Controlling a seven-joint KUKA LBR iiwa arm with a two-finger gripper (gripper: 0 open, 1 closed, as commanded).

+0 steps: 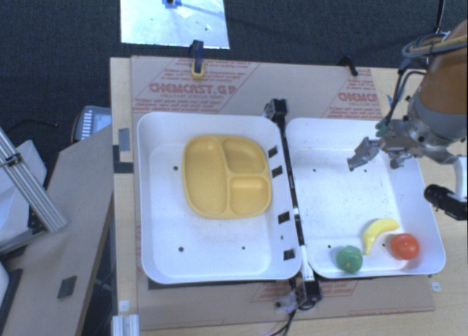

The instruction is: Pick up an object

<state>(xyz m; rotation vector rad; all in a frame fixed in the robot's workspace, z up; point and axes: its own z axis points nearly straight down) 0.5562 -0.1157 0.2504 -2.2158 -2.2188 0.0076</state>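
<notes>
The grey two-finger gripper (360, 157) hangs over the upper middle of the right-hand shallow white plastic bin (322, 188), and whether it is released or clenched cannot be told at this size; what is plain is that nothing sits in its grasp, and only bare bin floor lies beneath it. Outward from there, the things to pick lie well apart from the gripper, toward the near edge of that same bin: a small yellow plastic banana (378, 233) closest, below and slightly right of the gripper, with a round orange-red toy fruit (404, 245) just beside it on the right and a round green toy fruit (349, 258) near it on the left. Far off to the gripper's left, across the divide, the left-hand white bin (157, 254) bears a yellow three-compartment plastic plate (227, 176). As a judgement, the task has barely begun: no object is lifted or touched, and the approach, descent, closing and raising are all left to do.
</notes>
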